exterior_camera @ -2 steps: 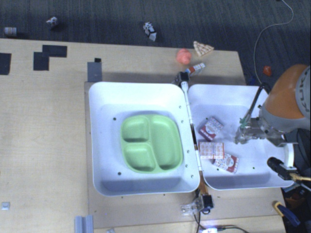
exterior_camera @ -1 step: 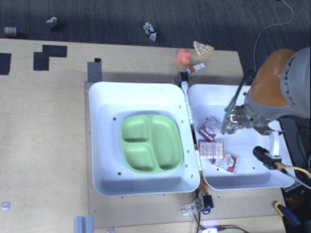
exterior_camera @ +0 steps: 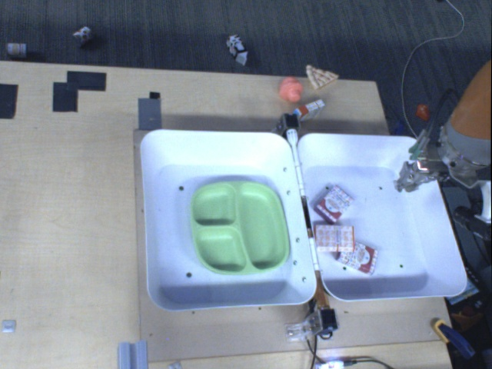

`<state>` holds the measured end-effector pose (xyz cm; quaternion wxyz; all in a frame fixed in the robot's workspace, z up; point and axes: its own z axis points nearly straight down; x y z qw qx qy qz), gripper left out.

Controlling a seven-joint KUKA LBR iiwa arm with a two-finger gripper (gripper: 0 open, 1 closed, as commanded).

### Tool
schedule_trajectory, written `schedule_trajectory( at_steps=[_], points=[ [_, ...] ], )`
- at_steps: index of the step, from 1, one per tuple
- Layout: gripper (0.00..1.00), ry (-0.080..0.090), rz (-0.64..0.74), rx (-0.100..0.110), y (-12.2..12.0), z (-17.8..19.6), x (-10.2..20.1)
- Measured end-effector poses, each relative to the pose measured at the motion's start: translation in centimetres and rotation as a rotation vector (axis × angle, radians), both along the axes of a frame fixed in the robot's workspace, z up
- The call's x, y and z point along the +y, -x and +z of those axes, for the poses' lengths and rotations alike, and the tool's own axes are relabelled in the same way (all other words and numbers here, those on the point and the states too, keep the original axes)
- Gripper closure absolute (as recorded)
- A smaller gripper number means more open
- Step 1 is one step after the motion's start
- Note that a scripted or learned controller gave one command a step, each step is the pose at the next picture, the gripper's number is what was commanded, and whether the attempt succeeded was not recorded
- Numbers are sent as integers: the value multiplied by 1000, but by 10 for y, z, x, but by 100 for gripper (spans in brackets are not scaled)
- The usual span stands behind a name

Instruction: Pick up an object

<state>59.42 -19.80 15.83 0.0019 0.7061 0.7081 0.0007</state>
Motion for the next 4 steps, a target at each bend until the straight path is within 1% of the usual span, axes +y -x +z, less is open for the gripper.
schedule_trajectory(
  at_steps=[1, 2, 3, 4],
  points=[
    [100, -4, 4, -1, -55, 20, 92],
    [100, -3, 4, -1, -75, 27, 151],
    [100, -4, 4, -2, -75, 76, 229],
    [100, -4, 4, 1, -75, 59, 295]
  ],
)
